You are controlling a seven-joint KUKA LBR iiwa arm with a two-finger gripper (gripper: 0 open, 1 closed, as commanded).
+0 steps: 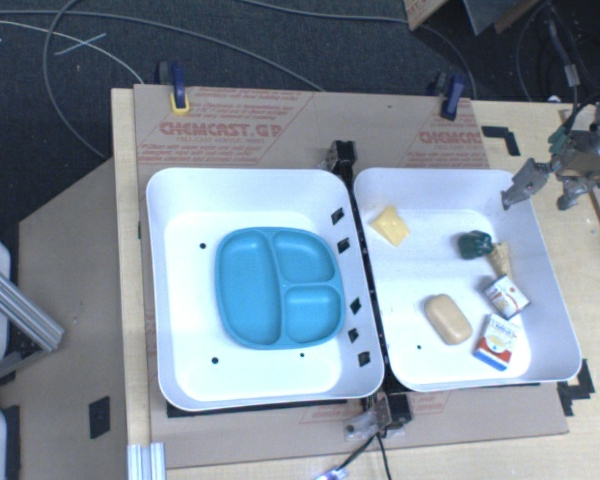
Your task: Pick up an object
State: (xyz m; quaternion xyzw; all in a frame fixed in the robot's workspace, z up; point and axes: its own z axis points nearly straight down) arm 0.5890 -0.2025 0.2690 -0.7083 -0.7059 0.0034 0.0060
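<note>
The right bin (550,368) holds several small objects. A pale yellow wedge (389,226) lies at its upper left, a dark green lump (474,244) to the right of that, with a tan cone (500,259) touching the lump. A small white carton (506,296), a red, white and blue box (496,342) and a tan oval block (448,319) lie nearer the front. My gripper (536,196) hangs over the bin's upper right corner, open, with nothing between its fingers. It is up and to the right of the green lump.
The left bin (180,218) carries a blue divided plate (279,286). Black clips (358,308) line the seam between the two bins. Blue clamps (179,86) pin the cardboard sheet at the back. Cables lie on the dark floor behind.
</note>
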